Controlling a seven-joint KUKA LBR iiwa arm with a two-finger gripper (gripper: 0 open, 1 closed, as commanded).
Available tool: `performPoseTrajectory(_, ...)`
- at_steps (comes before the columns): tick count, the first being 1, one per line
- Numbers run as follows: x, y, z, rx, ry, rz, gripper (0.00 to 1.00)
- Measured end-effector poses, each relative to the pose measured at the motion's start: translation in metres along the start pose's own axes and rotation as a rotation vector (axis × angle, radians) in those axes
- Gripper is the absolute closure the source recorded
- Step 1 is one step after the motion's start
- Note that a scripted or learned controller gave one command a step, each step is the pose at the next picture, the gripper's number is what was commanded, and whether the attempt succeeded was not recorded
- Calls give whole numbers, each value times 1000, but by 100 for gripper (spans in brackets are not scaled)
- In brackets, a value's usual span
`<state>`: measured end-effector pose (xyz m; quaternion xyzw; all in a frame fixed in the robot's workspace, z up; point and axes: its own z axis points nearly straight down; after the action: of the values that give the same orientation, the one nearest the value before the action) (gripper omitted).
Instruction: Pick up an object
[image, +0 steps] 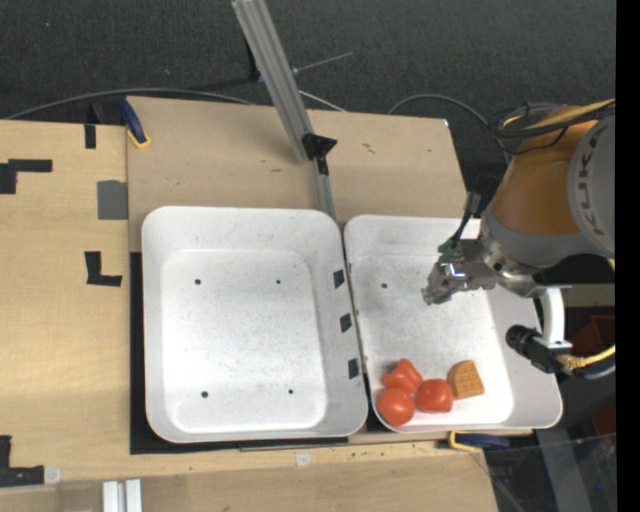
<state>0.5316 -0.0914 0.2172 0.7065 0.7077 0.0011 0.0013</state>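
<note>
The hand hangs over the right bin, above the bin's bare middle floor, small and dark at the end of the grey and orange arm; whether it is apart or together I cannot tell, since it shows only as a blurred grey lump, and nothing shows clamped in it. Taking the right bin as the landmark, four objects lie in its near corner, well apart from the hand: three red pieces and one tan one. The red pieces sit bunched together and touching, so their outlines run into each other and their exact shapes are hard to make out. The tan block rests just beside them, toward the bin's right wall. A yellow cable and a black fitting hang off the arm past the bin's right rim, partly cut off by the picture's edge. Touching the right bin's left rim stands the second of the two bins, the left bin, its floor speckled with small dark dots. Behind both bins a grey metal rail slants down toward the seam between them. The bench spreads out to the left, marked with several strips of black tape.
</note>
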Motion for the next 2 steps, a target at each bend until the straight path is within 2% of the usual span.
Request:
performPoseTrajectory(1, 0, 0, -15, 3, 0, 0, 100)
performPoseTrajectory(2, 47, 16, -4, 5, 1, -4, 100)
